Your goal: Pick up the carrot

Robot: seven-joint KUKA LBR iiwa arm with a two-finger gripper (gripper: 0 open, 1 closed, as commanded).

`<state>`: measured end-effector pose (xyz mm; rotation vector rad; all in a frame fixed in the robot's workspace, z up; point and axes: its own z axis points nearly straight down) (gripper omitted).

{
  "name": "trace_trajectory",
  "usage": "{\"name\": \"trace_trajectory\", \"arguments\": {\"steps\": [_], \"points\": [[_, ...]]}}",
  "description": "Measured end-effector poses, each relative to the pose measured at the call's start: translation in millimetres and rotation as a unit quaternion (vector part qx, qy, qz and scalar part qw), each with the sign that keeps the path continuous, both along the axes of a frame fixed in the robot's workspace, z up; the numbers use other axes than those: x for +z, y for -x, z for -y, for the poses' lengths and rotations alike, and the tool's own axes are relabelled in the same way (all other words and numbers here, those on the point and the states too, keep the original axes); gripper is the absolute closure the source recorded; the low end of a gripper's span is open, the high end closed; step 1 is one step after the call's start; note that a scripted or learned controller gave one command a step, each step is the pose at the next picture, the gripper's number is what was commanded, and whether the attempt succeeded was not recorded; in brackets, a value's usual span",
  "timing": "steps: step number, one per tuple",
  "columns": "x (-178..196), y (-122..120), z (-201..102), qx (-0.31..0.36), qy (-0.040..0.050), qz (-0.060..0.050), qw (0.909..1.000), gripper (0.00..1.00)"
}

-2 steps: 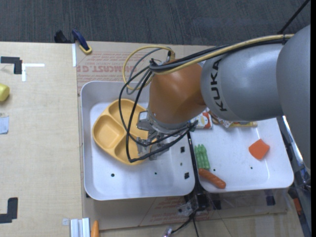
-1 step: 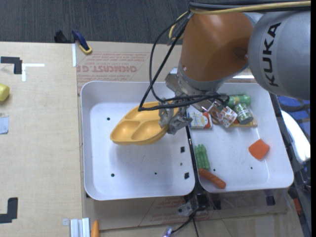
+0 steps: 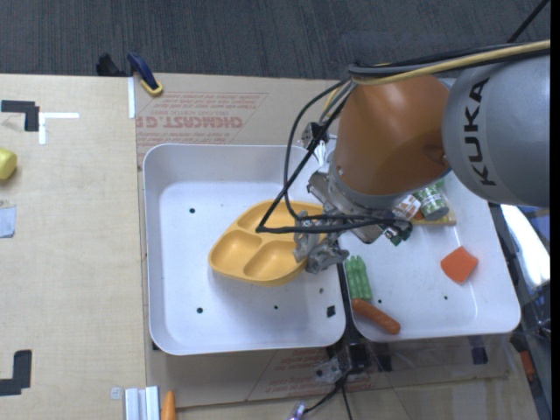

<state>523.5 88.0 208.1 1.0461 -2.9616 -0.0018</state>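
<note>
Looking for the carrot (image 3: 376,316): flat on the floor of the right bin (image 3: 490,313), in the near corner, by the wall shared with the left bin (image 3: 175,322). Not picked up yet, with nothing around it and nothing lifting it.

Gripper (image 3: 322,250) up over that shared wall, by the edge of the yellow plate (image 3: 249,256), near the carrot but apart from it. So hardly begun, going by this: moving over, coming down, grabbing and lifting all left to do.

Hard to see much of the gripper — dark, small and mixed up with black cables (image 3: 289,191). Cannot tell if open or closed.

Big orange band (image 3: 385,138) of the arm hiding the far middle of the right bin. Green piece (image 3: 357,276) just beside the carrot's far end — cannot tell if joined to it. Orange block (image 3: 458,264) well apart.
</note>
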Motion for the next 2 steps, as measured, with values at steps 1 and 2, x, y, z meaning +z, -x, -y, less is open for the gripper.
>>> {"name": "trace_trajectory", "arguments": {"steps": [1,2], "points": [[40.8,36.9,10.4,0.018,0.0001,0.000,0.9998,1.00],[47.8,35.9,9.9,0.018,-0.0002,-0.001,0.9998,1.00]]}}
